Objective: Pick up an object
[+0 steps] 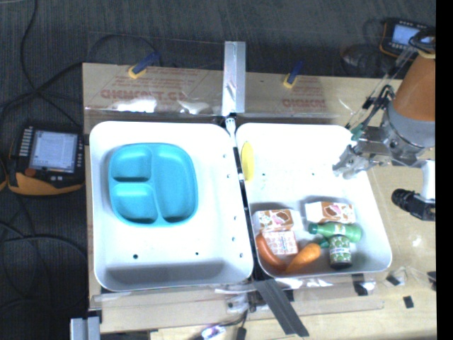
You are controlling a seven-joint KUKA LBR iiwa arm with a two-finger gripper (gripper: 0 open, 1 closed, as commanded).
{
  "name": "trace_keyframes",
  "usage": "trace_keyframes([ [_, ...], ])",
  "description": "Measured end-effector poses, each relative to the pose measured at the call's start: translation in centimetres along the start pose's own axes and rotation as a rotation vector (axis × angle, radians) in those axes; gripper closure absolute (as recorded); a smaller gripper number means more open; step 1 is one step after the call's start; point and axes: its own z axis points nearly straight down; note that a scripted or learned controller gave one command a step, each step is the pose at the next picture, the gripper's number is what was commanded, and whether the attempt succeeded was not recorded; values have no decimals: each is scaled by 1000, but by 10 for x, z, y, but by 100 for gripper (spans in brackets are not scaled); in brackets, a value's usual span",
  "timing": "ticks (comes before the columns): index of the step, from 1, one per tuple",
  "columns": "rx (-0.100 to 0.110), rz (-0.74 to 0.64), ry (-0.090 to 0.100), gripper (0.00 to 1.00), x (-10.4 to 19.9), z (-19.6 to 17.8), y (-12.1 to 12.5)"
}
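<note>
Camera view: jaws (347, 167) over right bin (304, 144) edge; jaw state unclear, nothing visibly held.

Even overhead light is cast; the 2 shallow white plastic bins (311, 137) are glared pale, and detail is softened throughout.

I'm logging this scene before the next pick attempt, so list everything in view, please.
Shallow white bins: 2, white, side by side on bench.
Divided plastic plate: 1, light blue, left bin.
Banana: 1, yellow, right bin's left wall.
Small cartons: 3, brown-and-white, right bin's front.
Carrot: 1, orange, right bin's front.
Bottles: 2, green, right bin's front right.
Handheld screen pendant: 1, black, floor left.
Gripper: 1, grey, over right bin's right edge.
</note>
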Motion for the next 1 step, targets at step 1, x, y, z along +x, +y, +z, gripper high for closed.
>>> trace_keyframes([
  [1,1,433,0,100,70,-22,15],
])
